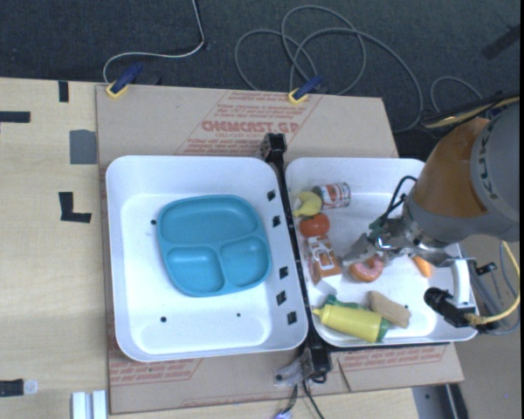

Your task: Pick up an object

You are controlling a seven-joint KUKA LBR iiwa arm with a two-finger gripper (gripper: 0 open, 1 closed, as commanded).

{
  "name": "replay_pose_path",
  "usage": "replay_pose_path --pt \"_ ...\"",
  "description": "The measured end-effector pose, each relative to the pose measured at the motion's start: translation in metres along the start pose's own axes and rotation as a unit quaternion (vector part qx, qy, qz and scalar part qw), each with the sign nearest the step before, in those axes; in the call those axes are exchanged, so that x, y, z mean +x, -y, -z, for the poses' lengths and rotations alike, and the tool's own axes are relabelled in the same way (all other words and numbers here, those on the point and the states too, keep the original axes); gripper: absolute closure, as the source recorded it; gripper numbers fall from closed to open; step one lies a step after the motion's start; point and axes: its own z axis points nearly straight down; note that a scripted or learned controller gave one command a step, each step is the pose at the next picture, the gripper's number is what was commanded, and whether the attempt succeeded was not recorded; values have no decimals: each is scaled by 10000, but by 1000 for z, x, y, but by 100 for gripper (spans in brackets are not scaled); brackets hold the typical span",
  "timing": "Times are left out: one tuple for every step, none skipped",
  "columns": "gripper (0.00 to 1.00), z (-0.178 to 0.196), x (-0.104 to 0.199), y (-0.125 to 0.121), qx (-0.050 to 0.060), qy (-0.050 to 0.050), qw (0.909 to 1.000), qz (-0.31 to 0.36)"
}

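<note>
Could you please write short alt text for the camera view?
A grey robot arm's gripper hangs low over a pink donut in the right bin, amid toy foods including a yellow bottle. The left bin holds a blue divided plate.

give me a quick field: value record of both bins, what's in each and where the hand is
left bin: blue divided plate
right bin: yellow bottle, tan piece, pink donut-like item, red tomato-like item, small can, packaged snack
hand: low over the right bin, just above the pink donut-like item
hand holding anything: cannot tell
arm: enters from the right of the view
</note>
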Motion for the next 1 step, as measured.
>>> replay_pose_path --pt "100 63 82 -24 -6 5 10000 1"
